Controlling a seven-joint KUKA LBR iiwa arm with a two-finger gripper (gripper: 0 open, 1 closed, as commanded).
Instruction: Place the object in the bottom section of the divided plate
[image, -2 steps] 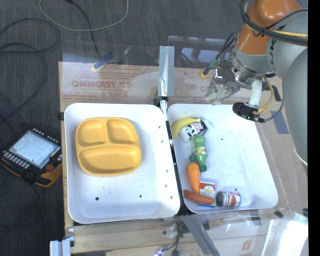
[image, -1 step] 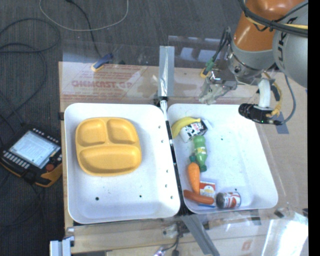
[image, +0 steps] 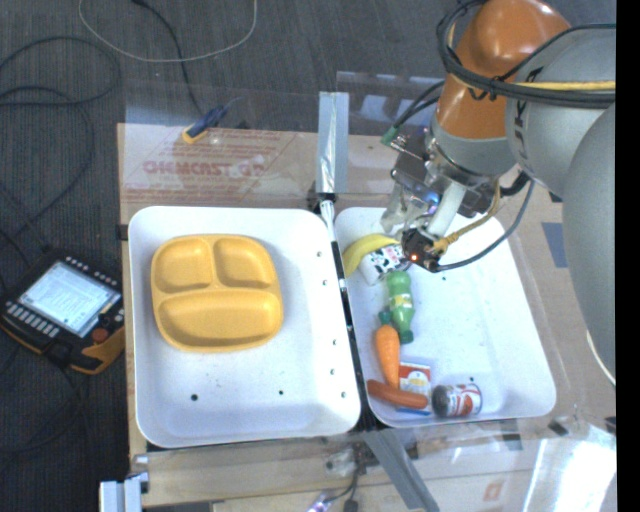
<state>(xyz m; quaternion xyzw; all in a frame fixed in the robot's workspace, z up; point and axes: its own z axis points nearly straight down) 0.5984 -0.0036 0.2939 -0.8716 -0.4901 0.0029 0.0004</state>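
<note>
gripper (image: 398, 228) (its grip can't be told) hangs over curved yellow banana (image: 362, 248); smooth three-section yellow plate (image: 215, 292) sits apart.

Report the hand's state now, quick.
The hand: open or closed cannot be told; it hangs low over the right bin, close above the banana.

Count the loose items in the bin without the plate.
7: banana and spotted piece by the far-left corner, green toy then carrot below them, sausage, small box and can along the near edge. The arm may hide more.
</note>
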